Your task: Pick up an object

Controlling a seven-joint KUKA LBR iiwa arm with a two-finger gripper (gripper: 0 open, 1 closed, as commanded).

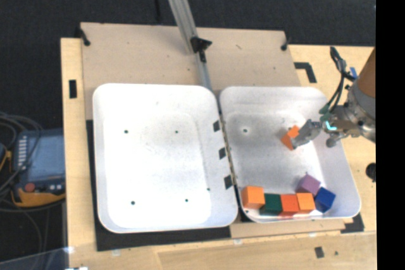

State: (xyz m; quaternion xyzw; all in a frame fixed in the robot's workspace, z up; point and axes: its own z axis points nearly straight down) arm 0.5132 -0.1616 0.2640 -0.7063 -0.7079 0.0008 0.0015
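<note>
Dark floor surrounds a pale wooden bench [69, 136] bearing two white bins: left bin [152, 155], right bin [266, 104]. Blocks counted: seven, all in the right bin. Six cluster along its 6 o'clock wall: orange block [254, 196], green block [273, 203], orange-red block [289, 203], another orange block [305, 201], blue block [324, 198], and purple block [309, 184] just behind them. The seventh, a small orange block [290, 137], sits tilted at the bin's centre, toward 3 o'clock, gripped at the tip of the gripper [296, 138], whose fingers close on it. Arm cut off at the frame's 3 o'clock edge. One grey pole [180, 6] slants from 12 o'clock. No legible writing; a device at 9 o'clock is partly cropped.
</note>
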